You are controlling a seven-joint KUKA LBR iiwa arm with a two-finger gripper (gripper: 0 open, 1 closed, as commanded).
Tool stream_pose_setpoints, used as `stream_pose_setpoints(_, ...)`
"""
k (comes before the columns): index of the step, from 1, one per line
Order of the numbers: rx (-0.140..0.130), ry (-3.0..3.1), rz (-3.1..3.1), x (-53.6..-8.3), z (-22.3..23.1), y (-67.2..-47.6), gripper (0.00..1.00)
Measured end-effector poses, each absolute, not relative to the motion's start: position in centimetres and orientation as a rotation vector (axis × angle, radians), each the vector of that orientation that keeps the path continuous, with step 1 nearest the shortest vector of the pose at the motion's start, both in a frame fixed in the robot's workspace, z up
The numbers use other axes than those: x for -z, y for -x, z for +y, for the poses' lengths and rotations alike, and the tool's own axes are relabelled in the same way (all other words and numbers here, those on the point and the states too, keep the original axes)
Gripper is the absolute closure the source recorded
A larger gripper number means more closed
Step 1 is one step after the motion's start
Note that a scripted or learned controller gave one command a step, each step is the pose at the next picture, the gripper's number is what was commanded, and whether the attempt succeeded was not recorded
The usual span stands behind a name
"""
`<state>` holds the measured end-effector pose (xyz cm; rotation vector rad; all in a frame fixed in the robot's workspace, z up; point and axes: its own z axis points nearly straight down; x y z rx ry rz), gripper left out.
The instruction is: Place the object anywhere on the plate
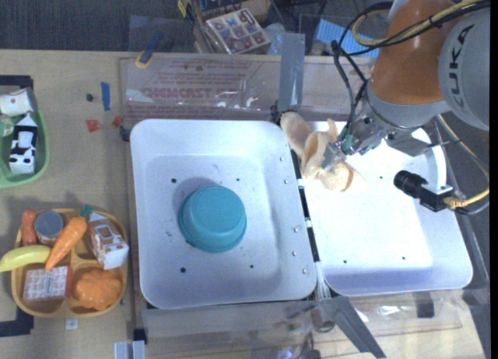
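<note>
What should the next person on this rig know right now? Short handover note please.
Gripper: low over the far-left corner of the right bin, right at the tan food pieces. The view does not settle whether it is holding any of them.
Things: the tan pieces lie bunched against the divider between the bins. The teal plate, which looks more like an upturned dish, sits near the middle of the left bin with nothing on it.
Done: nothing placed yet.
Left: confirm a grasp, lift, carry across the divider to the left bin, set the piece down on the plate.
</note>
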<state>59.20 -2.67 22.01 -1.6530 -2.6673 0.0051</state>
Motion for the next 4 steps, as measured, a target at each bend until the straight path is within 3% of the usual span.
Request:
stream_pose_setpoints(3,0.004,0.008,-3.143,-21.5,10.9,-59.1,1.00)
stream_pose_setpoints(4,0.004,0.001,-3.143,-22.7,16.0,-59.6,1.00)
